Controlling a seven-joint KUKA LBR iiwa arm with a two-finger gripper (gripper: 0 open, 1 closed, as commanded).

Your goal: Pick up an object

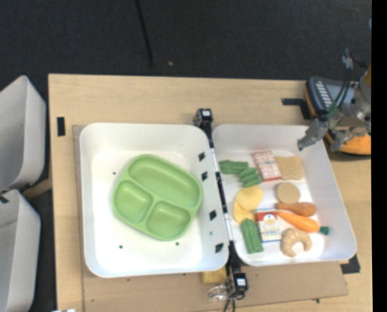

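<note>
**Inspector:** Where do the candidate objects sit?

**Assistant:** All in the right bin [336, 194]. There is 1 carrot [299, 221] low on the right, with a croissant-shaped piece [295, 240] just below it and a small carton [269, 225] touching its left end. A round cookie [287, 192] and a slice of toast [289, 168] lie above, a pink packet [265, 165] beside the toast, a yellow chip [249, 197] and green pieces [239, 169] toward the divider. A green block [250, 235] lies near the bottom-left.

**Inspector:** Why that arrangement?

**Assistant:** My judgement: loose clutter, tipped in as a supply pile. Several items touch or overlap, so an isolated grasp is hard to find; the toast and the green block look the most approachable.

**Inspector:** And the left bin?

**Assistant:** The left bin [96, 239] carries 1 green divided tray [157, 196] with 3 compartments, lying flat, probably a destination. Both bins rest side by side on the worktop [115, 96].

**Inspector:** Arm pose?

**Assistant:** The arm enters from the right edge, with the gripper [309, 138] at the right bin's upper-right corner, over the rim and well apart from the food items. It holds nothing. I cannot tell whether it is spread or pressed together.

**Inspector:** Status?

**Assistant:** Pick not yet made; it must travel inward and descend.
</note>
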